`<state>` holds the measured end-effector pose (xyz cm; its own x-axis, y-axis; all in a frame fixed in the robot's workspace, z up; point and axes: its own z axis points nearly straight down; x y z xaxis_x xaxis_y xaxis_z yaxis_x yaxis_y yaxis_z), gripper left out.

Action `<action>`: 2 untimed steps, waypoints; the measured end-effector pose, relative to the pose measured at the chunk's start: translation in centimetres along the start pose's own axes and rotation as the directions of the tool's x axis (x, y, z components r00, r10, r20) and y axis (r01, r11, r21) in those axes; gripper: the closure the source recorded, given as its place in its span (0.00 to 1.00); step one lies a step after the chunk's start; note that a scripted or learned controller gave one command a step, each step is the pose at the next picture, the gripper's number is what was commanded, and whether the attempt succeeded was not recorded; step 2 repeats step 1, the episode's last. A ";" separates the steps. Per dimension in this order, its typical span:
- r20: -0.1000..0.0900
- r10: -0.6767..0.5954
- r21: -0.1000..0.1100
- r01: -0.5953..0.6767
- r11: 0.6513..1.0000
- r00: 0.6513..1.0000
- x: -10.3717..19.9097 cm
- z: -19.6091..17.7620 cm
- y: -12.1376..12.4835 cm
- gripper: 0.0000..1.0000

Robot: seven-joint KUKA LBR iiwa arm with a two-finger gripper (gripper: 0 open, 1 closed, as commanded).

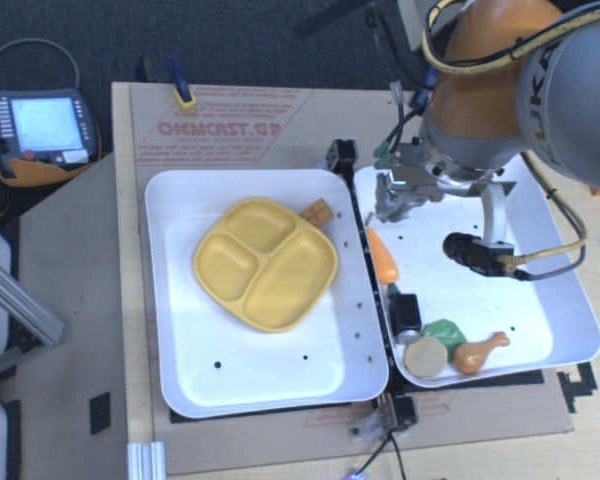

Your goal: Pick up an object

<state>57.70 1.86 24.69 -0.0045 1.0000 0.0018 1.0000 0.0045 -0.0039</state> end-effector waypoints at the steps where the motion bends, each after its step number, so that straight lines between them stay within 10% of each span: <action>1: 0.000 0.000 0.001 0.000 1.000 1.000 5.2 1.7 -2.3 1.00; 2: 0.000 0.000 0.001 0.000 1.000 1.000 5.2 1.7 -2.3 1.00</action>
